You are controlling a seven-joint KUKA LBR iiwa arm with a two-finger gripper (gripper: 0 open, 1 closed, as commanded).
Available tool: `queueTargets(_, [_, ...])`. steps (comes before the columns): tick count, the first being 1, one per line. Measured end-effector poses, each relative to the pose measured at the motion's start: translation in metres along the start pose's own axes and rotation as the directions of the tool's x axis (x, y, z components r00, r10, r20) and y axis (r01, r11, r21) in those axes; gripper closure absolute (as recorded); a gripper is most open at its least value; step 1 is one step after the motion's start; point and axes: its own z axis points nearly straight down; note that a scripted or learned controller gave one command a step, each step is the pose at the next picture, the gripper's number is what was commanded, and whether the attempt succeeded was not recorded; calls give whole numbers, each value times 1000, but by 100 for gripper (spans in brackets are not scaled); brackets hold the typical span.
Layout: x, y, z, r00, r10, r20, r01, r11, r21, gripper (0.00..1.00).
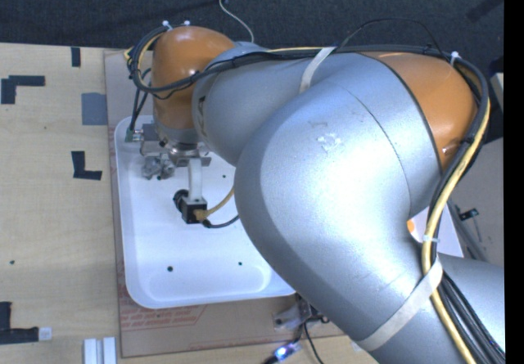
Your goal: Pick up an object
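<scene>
1. Firstly, the grey arm [352, 190] is closest to the camera. It reaches in from the right edge of the bench [49, 223] and covers most of that side, so what lies beneath it is hidden.
2. Next comes the white bin [188, 285]. Its near-left corner and its left wall are bare. On the floor by the near edge I see two small dark dots [169, 267], too small to name.
3. Further in, the gripper [176, 164] hangs low over the far-left part of this bin, under the orange band [176, 68] of the wrist. I cannot tell if it is spread or pressed together.
4. Just on the near side of the gripper there is a small black piece [190, 208] with a thin cable. I think it belongs to the tool, but I am not sure.
5. As for the object to pick, I cannot say where it is. In my judgement it lies under the wrist or the arm, so its direction and its long axis cannot be read.
</scene>
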Motion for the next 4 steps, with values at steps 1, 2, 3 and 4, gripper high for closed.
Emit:
queueTargets(1, [1,34,-154,1000,-2,-6,2,1000,-22,100])
queueTargets(2, [0,-25,4,1000,1,2,-1,1000,5,100])
queueTargets(3, [1,-10,-112,1000,0,-5,0,1000,-14,100])
queueTargets(4, [1,20,-299,1000,-2,-7,2,1000,-24,100])
